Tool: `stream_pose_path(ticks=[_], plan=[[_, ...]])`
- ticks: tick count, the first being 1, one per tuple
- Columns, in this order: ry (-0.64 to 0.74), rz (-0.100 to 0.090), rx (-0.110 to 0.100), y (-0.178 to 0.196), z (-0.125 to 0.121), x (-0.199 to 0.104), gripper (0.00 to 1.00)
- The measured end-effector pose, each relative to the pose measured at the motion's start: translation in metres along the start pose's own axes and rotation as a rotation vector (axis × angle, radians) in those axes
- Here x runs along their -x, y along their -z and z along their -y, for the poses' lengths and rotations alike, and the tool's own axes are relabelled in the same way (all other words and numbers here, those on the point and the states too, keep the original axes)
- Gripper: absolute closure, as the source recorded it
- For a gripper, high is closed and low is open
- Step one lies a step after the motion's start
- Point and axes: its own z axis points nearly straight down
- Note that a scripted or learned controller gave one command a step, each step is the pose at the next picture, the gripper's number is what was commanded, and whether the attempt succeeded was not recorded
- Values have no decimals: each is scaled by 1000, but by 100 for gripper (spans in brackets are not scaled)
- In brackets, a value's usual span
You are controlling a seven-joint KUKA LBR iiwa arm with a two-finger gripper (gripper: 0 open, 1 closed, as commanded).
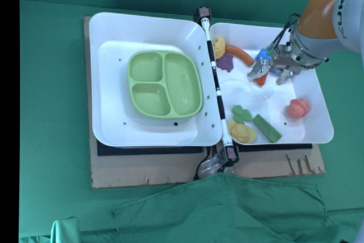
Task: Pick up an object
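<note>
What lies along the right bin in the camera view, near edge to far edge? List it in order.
Yellow piece and green bar at the near edge → green leafy piece → pink piece → gripper over the orange carrot-like piece → purple piece → yellow piece by the divider.

Glossy white plastic bins (114, 122), matt green cloth (57, 94), bare cardboard (142, 176)

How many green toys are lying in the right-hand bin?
2, both near the front edge of the right bin: a green leafy piece beside the divider, and a green stick just right of it. The gripper may hide others.
</note>
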Motion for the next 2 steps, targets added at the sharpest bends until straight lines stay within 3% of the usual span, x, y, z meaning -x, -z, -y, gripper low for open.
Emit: stream_pose_path(ticks=[1,2], plan=[[5,2,1,-36,-39,-26,0],[5,-2,6,69,-9,-46,0]])
